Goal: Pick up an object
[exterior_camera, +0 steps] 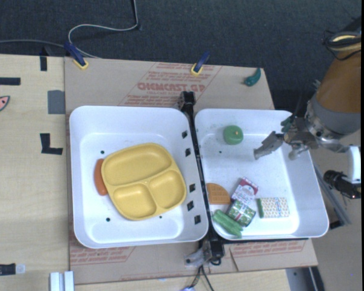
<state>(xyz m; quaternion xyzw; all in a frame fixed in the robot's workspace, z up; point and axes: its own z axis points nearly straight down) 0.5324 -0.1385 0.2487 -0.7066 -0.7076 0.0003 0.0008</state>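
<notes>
Several objects lie in my right bin (303, 223); nothing is grasped yet. My gripper (281, 147) hangs with jaws spread, empty, at the bin's far right. The green ball (233, 134) sits just left of it, so next I'd shift left and descend.

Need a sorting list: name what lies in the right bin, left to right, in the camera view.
Round tan piece → green ball → red-and-white packet → checked packet, with the gripper above the bin's right part.
</notes>
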